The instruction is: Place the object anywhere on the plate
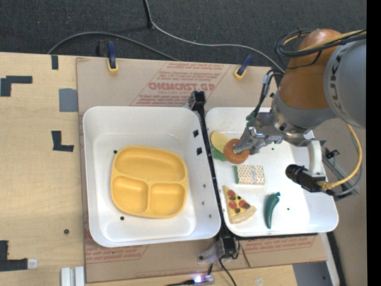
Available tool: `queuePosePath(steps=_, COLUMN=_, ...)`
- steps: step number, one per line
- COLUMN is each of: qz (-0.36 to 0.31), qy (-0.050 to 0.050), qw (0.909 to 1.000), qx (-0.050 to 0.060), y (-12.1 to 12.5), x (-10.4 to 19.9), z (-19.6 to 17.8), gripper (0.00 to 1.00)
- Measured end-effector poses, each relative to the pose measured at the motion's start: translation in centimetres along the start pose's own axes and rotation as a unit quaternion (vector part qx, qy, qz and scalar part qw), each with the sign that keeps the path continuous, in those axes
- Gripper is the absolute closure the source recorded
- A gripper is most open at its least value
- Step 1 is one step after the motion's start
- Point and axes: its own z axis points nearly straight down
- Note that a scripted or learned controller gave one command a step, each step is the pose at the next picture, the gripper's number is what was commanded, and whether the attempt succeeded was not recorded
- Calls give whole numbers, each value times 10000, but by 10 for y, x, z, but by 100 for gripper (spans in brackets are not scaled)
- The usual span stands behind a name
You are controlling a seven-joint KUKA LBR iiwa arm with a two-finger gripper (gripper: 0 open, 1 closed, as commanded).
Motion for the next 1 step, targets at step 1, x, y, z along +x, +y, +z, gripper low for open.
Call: queuePosePath(steps=1, qz=4, qy=-6, qw=10000, qx=8, y=4, x=52, z=9, gripper=100)
